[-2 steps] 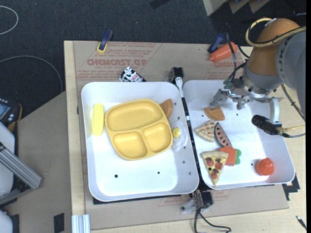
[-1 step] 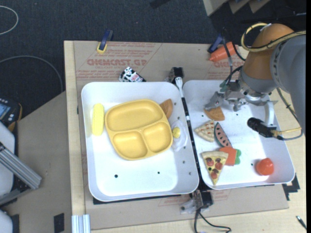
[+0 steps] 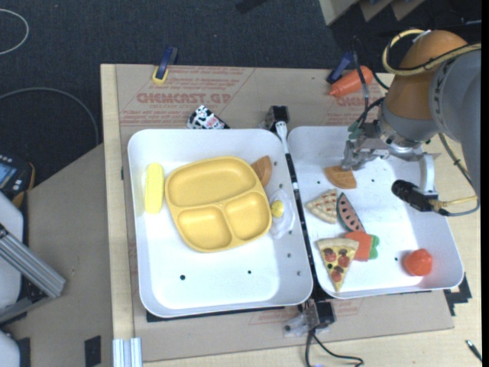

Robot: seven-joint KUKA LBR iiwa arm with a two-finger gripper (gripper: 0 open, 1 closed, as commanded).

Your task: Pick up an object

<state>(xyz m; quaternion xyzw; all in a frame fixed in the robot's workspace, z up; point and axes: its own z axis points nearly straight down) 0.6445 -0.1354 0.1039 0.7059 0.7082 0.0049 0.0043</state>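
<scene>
While jaws state cannot be told, gripper [image 3: 353,161] sits over brown piece [image 3: 341,177]; pizza slice [image 3: 325,205] at 7 o'clock. Left bin [image 3: 145,274] holds yellow tray [image 3: 216,202].

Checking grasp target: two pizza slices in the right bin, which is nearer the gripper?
The upper pizza slice, beside the watermelon slice, just below-left of the gripper. The other pizza slice lies at the bin's front edge.
</scene>
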